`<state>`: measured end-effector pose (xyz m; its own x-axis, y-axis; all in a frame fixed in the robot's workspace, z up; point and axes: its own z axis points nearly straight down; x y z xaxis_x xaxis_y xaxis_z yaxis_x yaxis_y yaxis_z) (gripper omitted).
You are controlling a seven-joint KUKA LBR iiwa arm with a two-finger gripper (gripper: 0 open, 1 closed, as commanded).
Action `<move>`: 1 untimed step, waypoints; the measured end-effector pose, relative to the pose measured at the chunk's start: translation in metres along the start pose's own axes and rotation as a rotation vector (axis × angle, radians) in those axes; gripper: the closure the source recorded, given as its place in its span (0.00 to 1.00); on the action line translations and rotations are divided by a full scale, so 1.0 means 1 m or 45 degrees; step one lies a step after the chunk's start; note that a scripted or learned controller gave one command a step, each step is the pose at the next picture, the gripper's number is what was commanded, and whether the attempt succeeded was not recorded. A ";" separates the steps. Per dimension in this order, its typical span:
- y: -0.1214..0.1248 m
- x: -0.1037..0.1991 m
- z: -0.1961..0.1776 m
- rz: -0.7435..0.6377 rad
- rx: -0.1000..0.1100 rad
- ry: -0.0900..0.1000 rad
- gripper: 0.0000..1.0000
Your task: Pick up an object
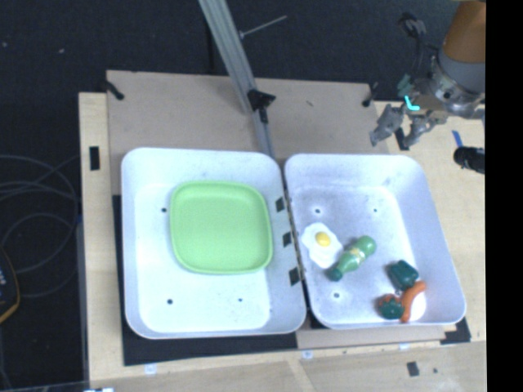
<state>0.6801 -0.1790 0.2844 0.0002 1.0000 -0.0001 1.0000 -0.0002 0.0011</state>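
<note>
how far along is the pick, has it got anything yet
Nothing looks picked yet. The gripper hangs open above the right bin's far edge with nothing between its fingers. The fried egg, green bottle and corner toys lie in that bin. Descent, grasp and lift remain.

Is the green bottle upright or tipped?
Tipped. The green bottle lies on its side in the right bin, slanted, touching the fried egg.
</note>
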 end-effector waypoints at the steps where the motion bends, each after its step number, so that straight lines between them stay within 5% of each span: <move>1: 0.000 0.000 0.000 0.000 0.000 0.000 0.00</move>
<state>0.6801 -0.1790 0.2843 0.0002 1.0000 -0.0001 1.0000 -0.0002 0.0011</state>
